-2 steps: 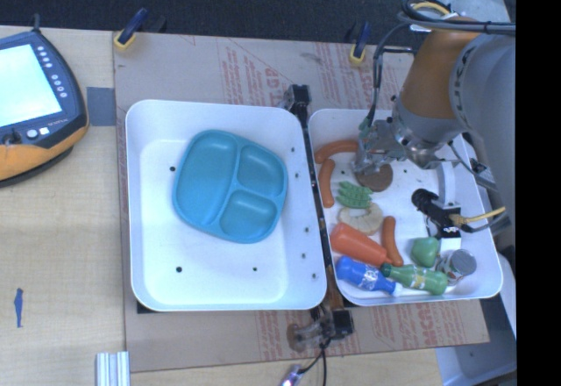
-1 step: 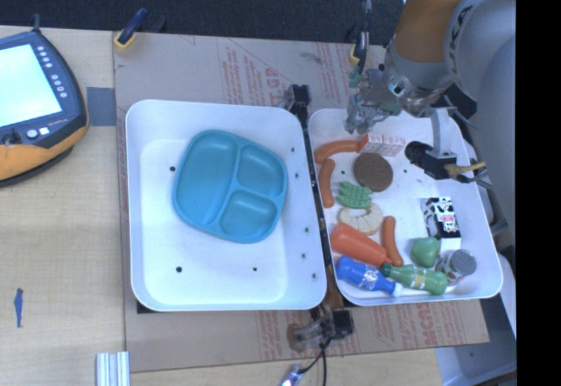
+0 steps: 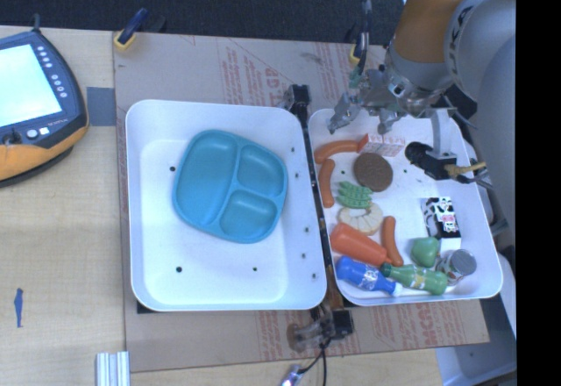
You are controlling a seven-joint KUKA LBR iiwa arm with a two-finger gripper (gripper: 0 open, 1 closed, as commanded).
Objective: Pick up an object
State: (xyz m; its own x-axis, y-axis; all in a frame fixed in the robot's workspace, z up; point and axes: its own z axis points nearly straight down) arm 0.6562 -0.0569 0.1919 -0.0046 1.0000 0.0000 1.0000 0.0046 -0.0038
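Sausage (image 3: pixel 337 148) lies just below our jaws (image 3: pixel 366 116), which stand wide and hold nothing; we judge it light, firm, slightly slick, best pinched across its middle.

- Two white bins (image 3: pixel 140 200), smooth plastic with a soft sheen.
- Blue divided plate (image 3: pixel 231 186), matt plastic.
- Bench top (image 3: pixel 61 235), pale wood grain; printed cardboard sheet (image 3: pixel 254 68) beneath the bins.
- Arm's orange band (image 3: pixel 434 7), glossy.

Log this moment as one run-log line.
gripper: open, above right bin's far edge | held: nothing | nearest: orange sausage, brown disc | left bin: blue divided plate
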